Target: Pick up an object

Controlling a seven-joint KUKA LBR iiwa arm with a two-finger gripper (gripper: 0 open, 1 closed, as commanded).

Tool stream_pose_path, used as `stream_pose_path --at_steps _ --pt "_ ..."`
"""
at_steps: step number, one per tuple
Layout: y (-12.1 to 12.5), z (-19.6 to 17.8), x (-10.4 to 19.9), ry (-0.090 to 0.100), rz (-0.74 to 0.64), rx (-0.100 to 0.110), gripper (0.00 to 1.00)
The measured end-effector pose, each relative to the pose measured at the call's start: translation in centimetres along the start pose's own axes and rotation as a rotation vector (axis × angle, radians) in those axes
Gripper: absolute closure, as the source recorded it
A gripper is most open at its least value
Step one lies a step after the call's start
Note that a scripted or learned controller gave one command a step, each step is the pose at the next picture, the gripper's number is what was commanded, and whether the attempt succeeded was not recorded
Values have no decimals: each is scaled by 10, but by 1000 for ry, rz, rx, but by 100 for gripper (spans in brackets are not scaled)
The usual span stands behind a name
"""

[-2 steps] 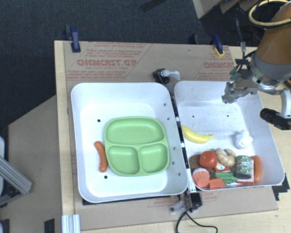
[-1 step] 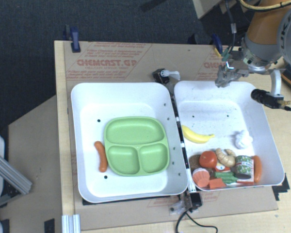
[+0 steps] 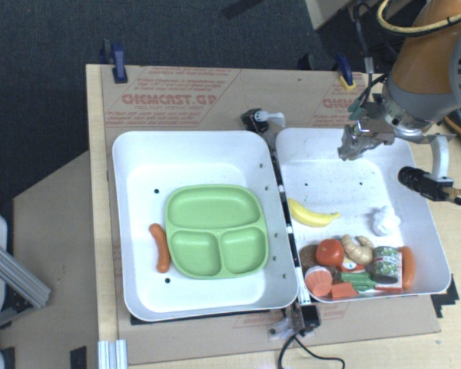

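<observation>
Hovering over the far end of the right bin (image 3: 415, 229), the hand (image 3: 356, 146) hangs above bare white floor with nothing visibly held between its fingers; whether those fingers are spread or pressed together I cannot tell from this slanted overhead camera view. The candidates for picking lie nearer the camera in that same bin: a banana (image 3: 313, 215) close to the divider between the bins, a small white crumpled thing (image 3: 384, 221) toward the right wall, and a tight heap of toy food (image 3: 357, 267) in the near corner, with a red tomato (image 3: 330, 252) on its left side. The left bin (image 3: 131, 206) holds a green divided plate (image 3: 215, 231) and an orange sausage (image 3: 161, 247) lying just beside the plate's left edge. By my reading the task is at the approach step, with no grasp made yet. The next move probably calls for carrying the hand toward the camera and lowering it over one target; the banana, lying apart from everything else, looks the easiest choice, while the crowded heap risks a slipped or double grasp.
</observation>
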State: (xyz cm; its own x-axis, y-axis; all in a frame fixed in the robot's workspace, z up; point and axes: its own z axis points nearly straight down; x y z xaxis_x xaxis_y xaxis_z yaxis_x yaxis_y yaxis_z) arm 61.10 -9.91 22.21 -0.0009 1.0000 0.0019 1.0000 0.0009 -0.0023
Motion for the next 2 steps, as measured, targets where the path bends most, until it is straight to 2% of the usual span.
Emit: stream_pose_path --at_steps 1,2 --pt "-80 -20 -21 -1 6 2 100" --pt "31 2 -9 -2 -3 -6 100"
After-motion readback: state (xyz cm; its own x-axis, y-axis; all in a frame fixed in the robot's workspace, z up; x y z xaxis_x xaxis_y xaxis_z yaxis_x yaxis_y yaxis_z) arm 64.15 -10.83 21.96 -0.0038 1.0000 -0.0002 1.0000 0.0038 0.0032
